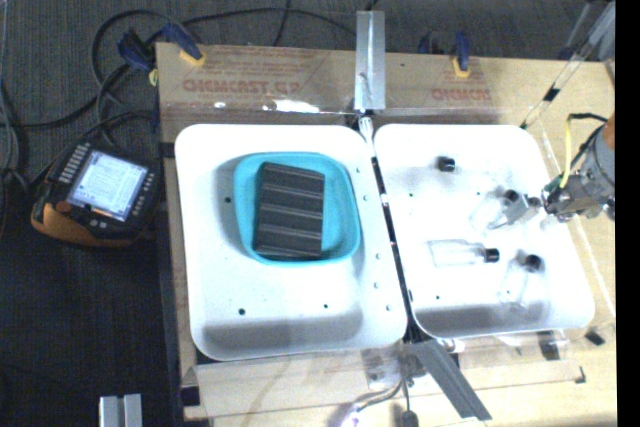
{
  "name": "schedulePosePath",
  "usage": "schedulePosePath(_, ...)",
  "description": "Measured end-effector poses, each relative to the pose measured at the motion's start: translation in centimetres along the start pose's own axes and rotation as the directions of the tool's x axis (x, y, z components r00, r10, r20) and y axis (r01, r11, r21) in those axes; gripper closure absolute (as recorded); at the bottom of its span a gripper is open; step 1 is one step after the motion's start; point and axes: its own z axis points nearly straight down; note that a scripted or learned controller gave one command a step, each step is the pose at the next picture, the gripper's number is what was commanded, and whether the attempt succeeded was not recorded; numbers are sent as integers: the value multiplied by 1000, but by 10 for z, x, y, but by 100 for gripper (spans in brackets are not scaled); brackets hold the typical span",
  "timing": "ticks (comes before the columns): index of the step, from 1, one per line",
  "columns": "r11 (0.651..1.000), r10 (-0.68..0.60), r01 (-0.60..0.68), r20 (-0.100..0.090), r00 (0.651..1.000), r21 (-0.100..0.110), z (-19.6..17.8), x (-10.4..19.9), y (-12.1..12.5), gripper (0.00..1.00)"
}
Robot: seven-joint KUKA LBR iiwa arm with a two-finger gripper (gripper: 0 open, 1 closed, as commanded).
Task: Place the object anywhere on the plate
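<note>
Desk carries two white bins; dark ridged object point(290, 209) already lies on the blue plate point(345, 215). Tool point(565, 200) sits well right of plate, finger state unclear; step looks done, next retract

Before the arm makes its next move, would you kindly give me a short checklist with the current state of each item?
1. Blue plate sits flat in the left bin: ok.
2. Free room on the plate: not ok, a dark ridged block covers most of it.
3. Objects within reach: ok, clear vials with black caps lie in the right bin.
4. Tool at the right bin's right edge: ok.
5. Tool holding an object: cannot tell.
</note>
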Motion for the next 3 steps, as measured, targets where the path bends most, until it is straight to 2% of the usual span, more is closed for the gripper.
schedulePosePath(1, 1000, 0, 0, 0, 1000, 0, 0, 0, 0, 0)
schedulePosePath(2, 976, 218, -218, -2, 976, 4, 75, 51, -6, 0)
schedulePosePath(3, 979, 202, -202, 2, 979, 0, -61, 44, 14, 0)
